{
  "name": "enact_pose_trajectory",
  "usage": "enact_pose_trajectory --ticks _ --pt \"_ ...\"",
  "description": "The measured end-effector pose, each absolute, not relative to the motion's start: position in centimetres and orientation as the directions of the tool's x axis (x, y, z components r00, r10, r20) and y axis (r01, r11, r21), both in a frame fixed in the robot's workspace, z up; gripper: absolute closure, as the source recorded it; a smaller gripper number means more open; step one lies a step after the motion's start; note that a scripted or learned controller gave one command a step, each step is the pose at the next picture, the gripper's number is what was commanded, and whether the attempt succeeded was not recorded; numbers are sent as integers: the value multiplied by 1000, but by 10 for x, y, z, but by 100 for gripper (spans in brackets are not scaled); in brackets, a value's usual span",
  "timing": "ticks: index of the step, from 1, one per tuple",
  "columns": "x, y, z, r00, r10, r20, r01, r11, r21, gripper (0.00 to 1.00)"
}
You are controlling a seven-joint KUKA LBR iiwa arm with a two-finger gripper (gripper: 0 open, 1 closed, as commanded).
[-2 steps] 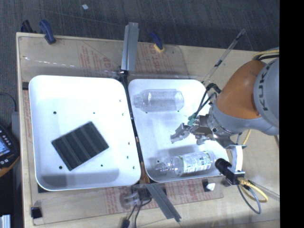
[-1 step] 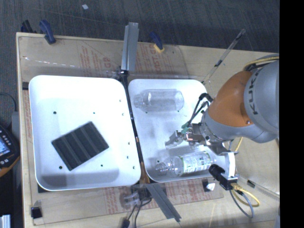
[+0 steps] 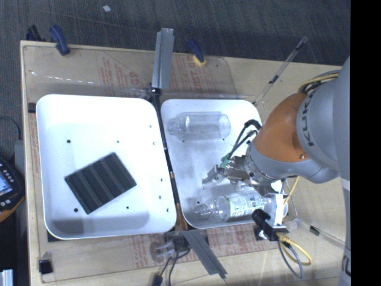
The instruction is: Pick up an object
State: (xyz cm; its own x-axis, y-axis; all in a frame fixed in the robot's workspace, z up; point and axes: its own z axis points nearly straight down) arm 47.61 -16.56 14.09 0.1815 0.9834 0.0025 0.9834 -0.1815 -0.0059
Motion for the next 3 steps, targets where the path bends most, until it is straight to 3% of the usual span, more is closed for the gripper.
enact_pose_trajectory --ticks 1,2,3 --pt "514 -198 193 181 984 0 984 -181 -1 0" --pt "477 -194 211 -5 1000 1 1000 5 -2 0" --pt "478 -187 207 -59 998 2 998 59 -1 0"
